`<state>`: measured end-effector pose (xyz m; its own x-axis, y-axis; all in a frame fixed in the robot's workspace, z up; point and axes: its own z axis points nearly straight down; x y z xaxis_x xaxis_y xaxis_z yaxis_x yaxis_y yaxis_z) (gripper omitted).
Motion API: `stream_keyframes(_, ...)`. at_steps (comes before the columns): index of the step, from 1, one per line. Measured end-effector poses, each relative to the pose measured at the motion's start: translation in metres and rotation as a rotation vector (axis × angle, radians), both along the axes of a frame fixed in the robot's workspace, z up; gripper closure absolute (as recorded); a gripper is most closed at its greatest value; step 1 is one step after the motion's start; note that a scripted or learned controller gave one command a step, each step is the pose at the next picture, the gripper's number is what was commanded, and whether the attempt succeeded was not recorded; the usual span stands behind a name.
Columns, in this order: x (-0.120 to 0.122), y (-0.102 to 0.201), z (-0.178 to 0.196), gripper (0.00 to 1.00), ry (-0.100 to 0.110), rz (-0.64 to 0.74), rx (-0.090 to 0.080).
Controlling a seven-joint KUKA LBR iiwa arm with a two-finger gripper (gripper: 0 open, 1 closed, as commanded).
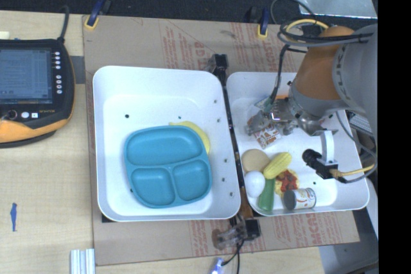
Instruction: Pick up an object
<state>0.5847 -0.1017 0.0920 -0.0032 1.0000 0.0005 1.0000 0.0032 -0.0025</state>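
My gripper (268, 119) reaches down into the upper left of the right bin (347, 202), with the orange-banded wrist (319, 74) above it. Just under its tip lies a small red and white packet (266, 134), touching or nearly touching the gripper. Toward the front of the same bin sit a tan round piece (254, 158), a white egg (254, 183), a yellow corn cob (277, 165), a green piece (266, 197), a small red item (288, 181) and a can lying on its side (302, 199).
The left bin (128, 90) holds a blue divided plate (168, 165) with a yellow object (198, 133) sticking out from under its far right edge. A black cable plug (319, 162) hangs over the right bin. A teach pendant (32, 86) lies at the far left.
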Motion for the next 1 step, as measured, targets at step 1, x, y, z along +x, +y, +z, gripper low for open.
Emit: stream_keyframes(1, -0.0001, -0.001, 0.0106, 1.0, 0.002, 0.001, 0.0)
